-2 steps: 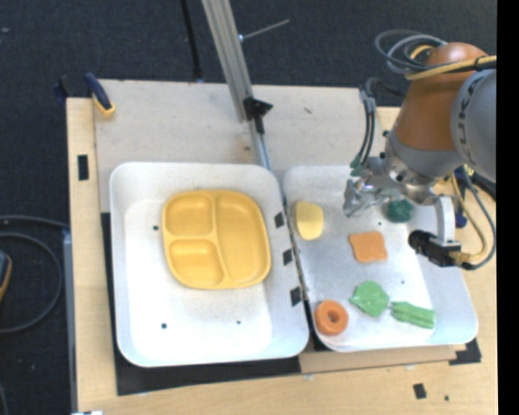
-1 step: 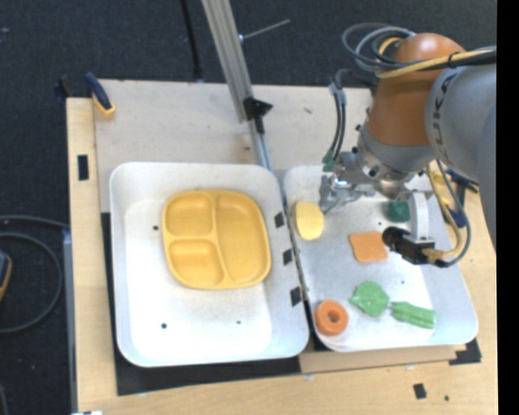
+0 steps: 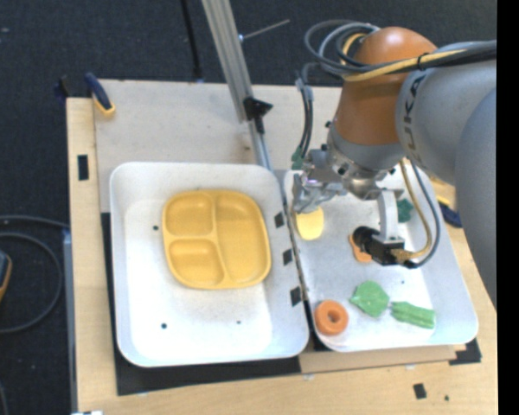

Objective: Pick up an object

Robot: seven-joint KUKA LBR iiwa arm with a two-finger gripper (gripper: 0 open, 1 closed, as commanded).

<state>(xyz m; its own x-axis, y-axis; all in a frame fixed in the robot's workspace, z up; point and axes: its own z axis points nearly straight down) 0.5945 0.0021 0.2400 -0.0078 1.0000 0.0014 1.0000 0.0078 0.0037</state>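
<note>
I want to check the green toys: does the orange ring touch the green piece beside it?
Apart. The camera view shows a strip of white bin floor between the orange ring and the green piece.

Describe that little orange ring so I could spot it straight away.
Look at the right-hand white bin, then its near left corner. The orange ring lies flat there, just left of the green toys; it alone is round with a hole through its middle.

The left bin (image 3: pixel 138 318) offers open floor along its front and left edges around the yellow divided plate (image 3: pixel 216 237). In the right bin (image 3: pixel 454 305), an orange ring (image 3: pixel 332 317) and green pieces (image 3: pixel 389 304) crowd the front edge.
</note>
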